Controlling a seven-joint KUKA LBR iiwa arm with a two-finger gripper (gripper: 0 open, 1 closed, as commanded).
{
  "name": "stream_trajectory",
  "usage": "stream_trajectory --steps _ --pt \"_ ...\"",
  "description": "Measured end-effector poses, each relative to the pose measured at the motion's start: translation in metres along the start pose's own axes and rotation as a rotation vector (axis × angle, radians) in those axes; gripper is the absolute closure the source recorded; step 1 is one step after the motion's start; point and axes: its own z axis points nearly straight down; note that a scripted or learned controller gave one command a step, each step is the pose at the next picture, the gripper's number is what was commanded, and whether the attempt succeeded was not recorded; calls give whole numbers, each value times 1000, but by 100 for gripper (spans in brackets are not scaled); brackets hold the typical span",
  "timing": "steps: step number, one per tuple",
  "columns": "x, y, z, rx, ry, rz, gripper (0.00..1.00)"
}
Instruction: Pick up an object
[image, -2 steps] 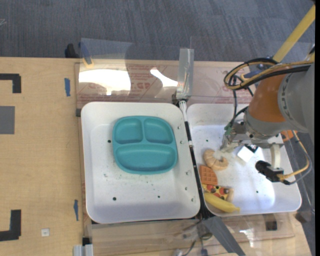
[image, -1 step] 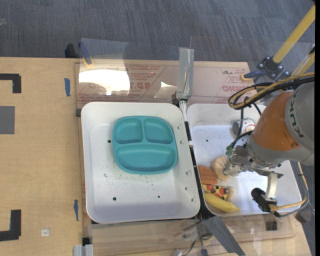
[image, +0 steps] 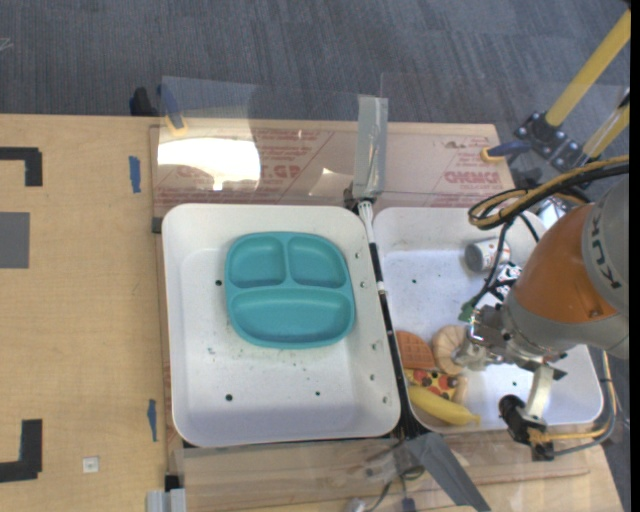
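We see the pincer (image: 468, 345) down in the right bin (image: 430, 260), just right of the toy food pile (image: 432, 365), banana (image: 440, 405) at the pile's near edge. We cannot tell its opening or hold. Pick not yet done, lift remains.

A teal divided plate (image: 290, 289) lay in the left white bin (image: 190, 380), a clear plastic sheet (image: 300, 155) stood behind both bins, and blue tape pieces (image: 134, 173) marked the wooden bench (image: 70, 330) beside black corner marks (image: 27, 165).
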Motion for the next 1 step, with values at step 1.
stream_trajectory --steps 1 --pt "-6 2 0 3 1 230 100"
